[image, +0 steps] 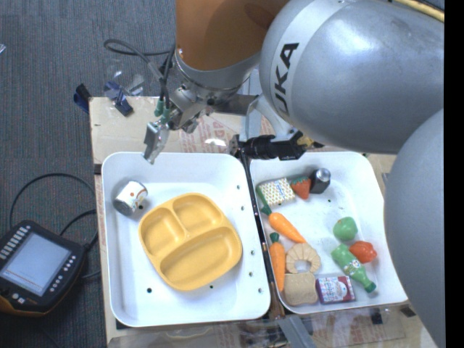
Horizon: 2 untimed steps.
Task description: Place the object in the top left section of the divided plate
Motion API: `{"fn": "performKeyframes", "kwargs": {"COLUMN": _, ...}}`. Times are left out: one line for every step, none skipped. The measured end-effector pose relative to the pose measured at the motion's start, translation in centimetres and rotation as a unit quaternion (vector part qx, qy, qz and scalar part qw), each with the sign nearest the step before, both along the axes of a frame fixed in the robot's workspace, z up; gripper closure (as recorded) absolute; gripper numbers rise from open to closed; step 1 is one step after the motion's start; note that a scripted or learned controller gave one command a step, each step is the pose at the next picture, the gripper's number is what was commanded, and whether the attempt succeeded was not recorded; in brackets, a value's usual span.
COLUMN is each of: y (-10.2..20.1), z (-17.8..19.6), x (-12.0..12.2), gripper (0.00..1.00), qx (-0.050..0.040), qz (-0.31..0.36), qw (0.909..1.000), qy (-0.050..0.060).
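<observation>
Gripper (pixel 154 145) over left bin's (pixel 116 281) back rim, can't tell finger state; can (pixel 130 197) beside plate (pixel 190 240).

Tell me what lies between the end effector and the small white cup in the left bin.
In the camera view, only bare white bin floor lies between the end effector and the small white cup. The yellow divided plate sits lower right of the cup.

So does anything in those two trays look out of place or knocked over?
One thing: a small white cup lies on its side in the left bin, beside the yellow divided plate, not in it. The toy foods in the right bin are just loosely scattered.
</observation>
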<state>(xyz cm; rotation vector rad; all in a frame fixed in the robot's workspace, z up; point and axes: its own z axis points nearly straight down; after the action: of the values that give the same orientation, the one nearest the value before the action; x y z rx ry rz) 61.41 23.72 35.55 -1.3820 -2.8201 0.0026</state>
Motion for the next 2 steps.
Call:
{"fn": "performKeyframes", "kwargs": {"y": 0.0, "z": 0.0, "x": 0.0, "gripper": 0.0, "qx": 0.0, "qz": 0.0, "qw": 1.0, "qy": 0.0}}
{"fn": "performKeyframes", "kwargs": {"y": 0.13, "z": 0.91, "x": 0.02, "gripper": 1.0, "qx": -0.0002, "qz": 0.001, "qw": 1.0, "qy": 0.0}}
